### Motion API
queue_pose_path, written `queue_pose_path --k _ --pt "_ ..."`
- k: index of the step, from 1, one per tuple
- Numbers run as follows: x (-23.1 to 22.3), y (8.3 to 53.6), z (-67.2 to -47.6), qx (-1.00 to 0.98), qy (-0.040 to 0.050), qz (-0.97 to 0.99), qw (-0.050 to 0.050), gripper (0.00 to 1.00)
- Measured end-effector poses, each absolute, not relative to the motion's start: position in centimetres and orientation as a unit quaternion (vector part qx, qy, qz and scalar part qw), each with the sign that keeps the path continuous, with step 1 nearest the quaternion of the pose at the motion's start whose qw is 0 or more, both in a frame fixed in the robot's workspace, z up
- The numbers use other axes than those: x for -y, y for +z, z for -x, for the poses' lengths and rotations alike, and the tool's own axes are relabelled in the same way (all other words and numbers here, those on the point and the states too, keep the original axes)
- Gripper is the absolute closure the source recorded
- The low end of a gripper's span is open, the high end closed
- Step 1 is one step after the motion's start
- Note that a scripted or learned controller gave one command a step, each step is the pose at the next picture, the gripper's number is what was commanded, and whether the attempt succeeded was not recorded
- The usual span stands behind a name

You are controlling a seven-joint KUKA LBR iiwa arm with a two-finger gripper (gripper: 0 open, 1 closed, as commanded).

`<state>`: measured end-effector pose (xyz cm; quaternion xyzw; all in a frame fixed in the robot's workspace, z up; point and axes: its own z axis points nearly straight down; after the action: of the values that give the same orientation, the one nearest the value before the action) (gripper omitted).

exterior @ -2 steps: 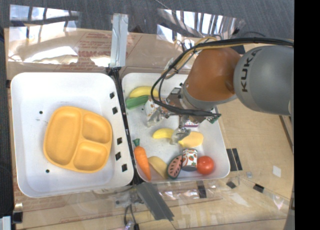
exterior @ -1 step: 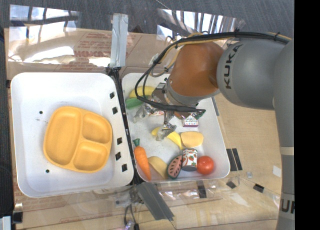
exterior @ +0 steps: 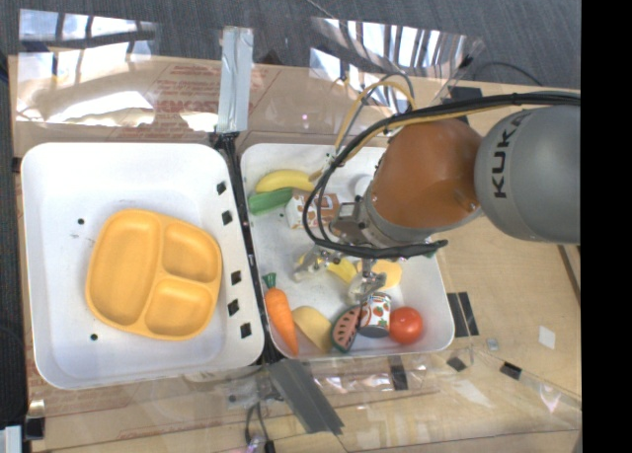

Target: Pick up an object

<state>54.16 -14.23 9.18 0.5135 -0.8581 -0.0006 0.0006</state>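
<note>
Orange is what you meet first: the arm's orange band [exterior: 427,177] hangs over the right bin [exterior: 434,288], with the grey body of the arm [exterior: 528,173] reaching in from the right and black and yellow cables looping across it. Below the band you can make out the gripper [exterior: 367,281], low in the middle of that bin, but its tips are lost among the toys and cabling, so you cannot tell how they stand or whether anything sits between them.

Look around it for the objects you could pick. At the bin's upper left lie a yellow banana [exterior: 283,181] and, just beneath and touching it, a green vegetable piece [exterior: 268,200]. Beside those sits a small white-and-brown item [exterior: 314,212], partly hidden by the cables. Another yellow piece [exterior: 370,271] lies right at the gripper. Along the bottom edge you find a carrot [exterior: 280,318] against the left wall, a pale yellow chunk [exterior: 311,326] next to it, then a watermelon slice [exterior: 346,329], a small printed can [exterior: 375,311] and a red tomato [exterior: 406,325] close together.

In the left bin [exterior: 54,170] rests a yellow divided plate [exterior: 153,272], well apart from the arm.
</note>
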Motion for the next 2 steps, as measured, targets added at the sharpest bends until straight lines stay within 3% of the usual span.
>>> queue_pose_path --k 1,2 --pt "16.1 9.4 -63.0 0.863 0.0004 -0.505 -0.002 0.0" --pt "19.6 9.3 -59.1 0.882 0.0001 -0.472 0.0 0.0"
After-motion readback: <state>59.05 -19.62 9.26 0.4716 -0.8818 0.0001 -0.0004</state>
